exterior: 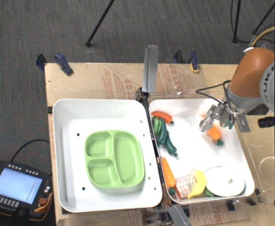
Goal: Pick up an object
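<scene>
Orange toy (214, 133) sits below the tool (216, 120); finger state unclear.

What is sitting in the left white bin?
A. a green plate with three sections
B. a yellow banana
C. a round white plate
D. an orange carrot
A: the green plastic plate with three sections lies in the left shallow white bin; the food toys and round white plate are in the right bin.

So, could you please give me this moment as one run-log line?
gripper: over right bin | beside: orange toy | grasp: unconfirmed | left bin: green divided plate
</scene>
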You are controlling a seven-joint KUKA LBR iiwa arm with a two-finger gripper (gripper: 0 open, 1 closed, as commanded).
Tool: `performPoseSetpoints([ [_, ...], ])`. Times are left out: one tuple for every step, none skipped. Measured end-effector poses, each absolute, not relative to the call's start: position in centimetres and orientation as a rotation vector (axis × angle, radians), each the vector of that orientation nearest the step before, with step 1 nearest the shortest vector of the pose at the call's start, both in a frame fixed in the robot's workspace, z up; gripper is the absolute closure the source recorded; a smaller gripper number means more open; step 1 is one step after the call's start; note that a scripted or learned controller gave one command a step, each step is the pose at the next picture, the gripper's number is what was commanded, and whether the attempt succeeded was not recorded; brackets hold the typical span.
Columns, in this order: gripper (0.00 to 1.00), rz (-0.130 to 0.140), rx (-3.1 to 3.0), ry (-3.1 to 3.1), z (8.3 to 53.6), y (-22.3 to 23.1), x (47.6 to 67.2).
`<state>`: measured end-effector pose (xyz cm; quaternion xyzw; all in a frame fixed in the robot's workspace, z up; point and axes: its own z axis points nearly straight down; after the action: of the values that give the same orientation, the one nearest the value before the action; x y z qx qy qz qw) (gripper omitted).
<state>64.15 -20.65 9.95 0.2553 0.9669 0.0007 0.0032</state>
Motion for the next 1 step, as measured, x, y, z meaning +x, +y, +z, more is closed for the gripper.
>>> performPoseSetpoints([
  [1.00, 0.003, 0.761, 3.028, 21.16, -16.84, 64.13],
])
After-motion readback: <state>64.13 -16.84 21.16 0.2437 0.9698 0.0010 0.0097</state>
